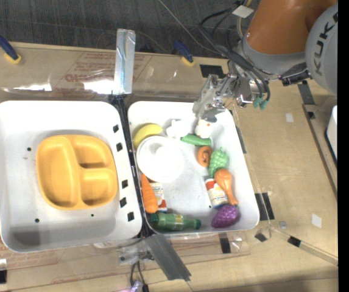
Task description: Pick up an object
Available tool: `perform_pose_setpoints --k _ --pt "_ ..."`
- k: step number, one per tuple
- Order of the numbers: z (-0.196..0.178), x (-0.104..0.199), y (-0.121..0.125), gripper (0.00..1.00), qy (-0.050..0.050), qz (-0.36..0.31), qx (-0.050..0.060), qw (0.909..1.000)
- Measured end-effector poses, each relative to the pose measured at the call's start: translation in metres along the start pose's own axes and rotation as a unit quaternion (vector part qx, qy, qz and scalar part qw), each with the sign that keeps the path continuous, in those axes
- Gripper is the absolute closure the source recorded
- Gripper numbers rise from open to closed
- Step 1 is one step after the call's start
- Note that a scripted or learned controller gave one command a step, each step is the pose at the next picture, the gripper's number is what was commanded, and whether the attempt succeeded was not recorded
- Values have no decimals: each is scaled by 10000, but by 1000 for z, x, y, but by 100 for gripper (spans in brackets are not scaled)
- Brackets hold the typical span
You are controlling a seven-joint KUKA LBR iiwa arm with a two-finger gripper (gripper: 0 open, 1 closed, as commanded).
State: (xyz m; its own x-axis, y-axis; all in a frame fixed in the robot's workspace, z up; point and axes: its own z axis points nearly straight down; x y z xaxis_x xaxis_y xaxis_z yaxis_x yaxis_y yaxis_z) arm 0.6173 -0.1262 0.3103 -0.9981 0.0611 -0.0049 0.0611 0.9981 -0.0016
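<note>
**Arm parked over the far corner of the right bin**

So the gripper [207,105] hangs over the far right corner of the right bin [247,181], just above a small white bottle with an orange cap [203,128]. It's a tangle of shiny metal from this angle, and honestly I can't tell whether the fingers are open or closed. Nothing is visibly sitting between them. The grey arm [290,23] with its orange band comes in from the far right, with cables looping around the wrist.

The right bin is where all the stuff is. Going roughly far to near: a yellow banana [145,131] at the far left, partly tucked under a white bowl [159,158]; a green pepper-looking piece [195,140] right beside the white bottle; an orange ball-ish toy [204,156] touching a bunch of green grapes [218,161]; an orange drumstick shape [225,183] next to a small bottle with a red label [215,194]; purple grapes [225,215] in the near right corner; a green bottle [174,222] lying on its side along the near wall; and a carrot [148,194] along the left wall.

The left bin [10,163] just has a yellow divided tray [77,170] sitting in the middle. Both bins sit side by side, touching, on the counter [296,181].
</note>
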Motion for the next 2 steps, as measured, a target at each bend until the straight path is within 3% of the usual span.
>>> perform_pose_setpoints --k 1,2 --pt "20 32 -69 100 21 -1301 -4 9915" --pt "85 108 -47 100 28 -312 -10 9995"
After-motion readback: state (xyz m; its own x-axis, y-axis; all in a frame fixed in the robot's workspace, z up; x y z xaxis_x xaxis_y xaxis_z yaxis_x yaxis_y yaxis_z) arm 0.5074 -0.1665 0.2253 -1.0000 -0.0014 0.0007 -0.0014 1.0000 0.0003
